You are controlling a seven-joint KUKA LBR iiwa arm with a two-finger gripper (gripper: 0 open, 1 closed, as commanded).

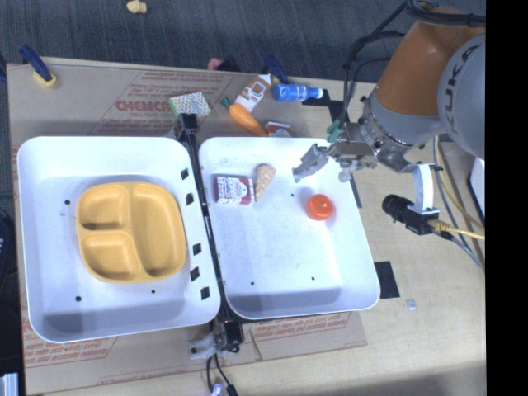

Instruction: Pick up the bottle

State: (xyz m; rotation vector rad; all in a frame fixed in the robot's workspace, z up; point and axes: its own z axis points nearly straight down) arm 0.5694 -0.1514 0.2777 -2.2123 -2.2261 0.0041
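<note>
A small blue bottle lies on its side on the cardboard behind the right bin, outside it. Beside it to the left lies a white bottle with an orange label. My gripper hangs over the right bin's back right part, below and slightly right of the blue bottle and apart from it. Nothing shows in its grasp. A red-orange round object sits just below the gripper on the bin floor.
The right bin also holds a red and white packet and an ice cream cone toy. An orange carrot lies behind the bin. The left bin holds a yellow divided tray. Black cables run at the right.
</note>
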